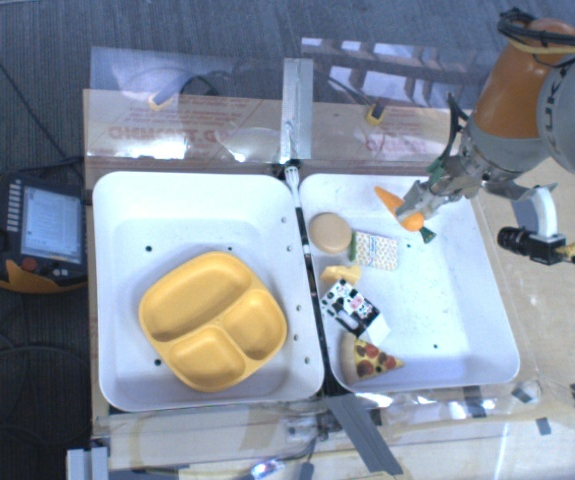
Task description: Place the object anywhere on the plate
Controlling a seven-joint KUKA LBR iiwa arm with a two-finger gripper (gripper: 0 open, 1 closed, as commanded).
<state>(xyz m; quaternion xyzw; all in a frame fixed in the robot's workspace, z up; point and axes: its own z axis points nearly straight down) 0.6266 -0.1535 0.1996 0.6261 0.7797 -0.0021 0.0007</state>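
A yellow plate (212,318) with three compartments lies in the left bin (127,218). An orange toy carrot (391,201) with a green end lies at the back of the right bin (467,308). My gripper (425,208) has come down from the right onto the carrot's middle. Its fingers sit on either side of the carrot and look closed on it. The carrot's pointed tip sticks out to the left and its green end pokes out below the fingers. The plate is far to the left of the gripper, across the divider between the bins.
The right bin also holds a round tan bun (330,232), a small patterned packet (375,251), a yellow piece (342,273), a black-and-white checkered item (349,306) and a pizza slice (372,360). A handheld controller (37,230) lies left of the bins.
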